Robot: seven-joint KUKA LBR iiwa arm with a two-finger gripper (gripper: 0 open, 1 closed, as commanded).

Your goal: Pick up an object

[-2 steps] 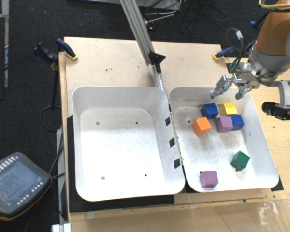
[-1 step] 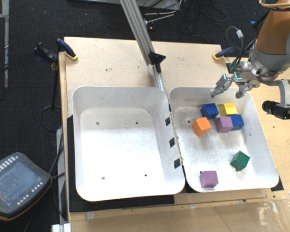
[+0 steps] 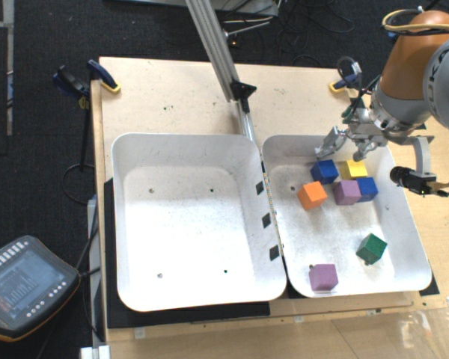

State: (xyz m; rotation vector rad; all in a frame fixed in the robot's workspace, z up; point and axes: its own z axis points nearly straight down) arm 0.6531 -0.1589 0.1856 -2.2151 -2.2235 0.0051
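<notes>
Nearest, at six o'clock in the right bin (image 3: 413, 254), a purple cube (image 3: 323, 277) sits alone, a green cube (image 3: 372, 248) at four. Farther back cluster orange (image 3: 312, 194), purple, blue (image 3: 325, 171) and yellow (image 3: 355, 169) blocks. The gripper (image 3: 346, 143) hovers spread apart, empty, at twelve o'clock over them: approach stage. Next, I judge, it must descend and close.

Seven blocks (image 3: 348, 191) in right bin (image 3: 411, 234), left bin (image 3: 135, 200) beside it, claw (image 3: 346, 144) above the rear blocks

arm (image 3: 426, 58): cut off at right edge | pendant (image 3: 22, 286): cut off at left edge
</notes>
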